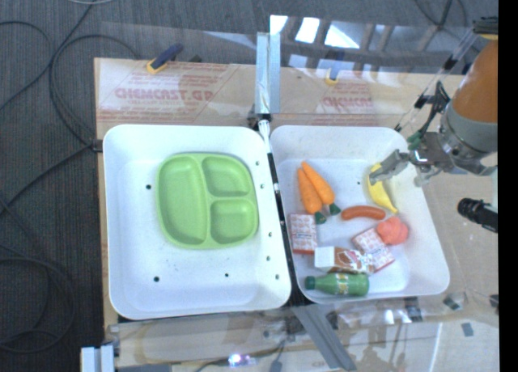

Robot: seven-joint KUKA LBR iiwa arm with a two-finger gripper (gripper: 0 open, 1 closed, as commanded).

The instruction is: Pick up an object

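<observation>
1. The green three-compartment plastic plate [209,200] sits in the left white bin [121,225], well apart from the yellow toy banana [380,191].
2. Two orange toy carrots [316,190] and a red toy sausage [363,213] lie left of the banana, in the right white bin [433,269].
3. The banana itself looks the likeliest pick; the arm should descend straight, straddling its narrow width.
4. The gripper [398,163] hangs just above the banana's upper end; one finger points toward it, holding nothing, though its opening I cannot tell.
</observation>
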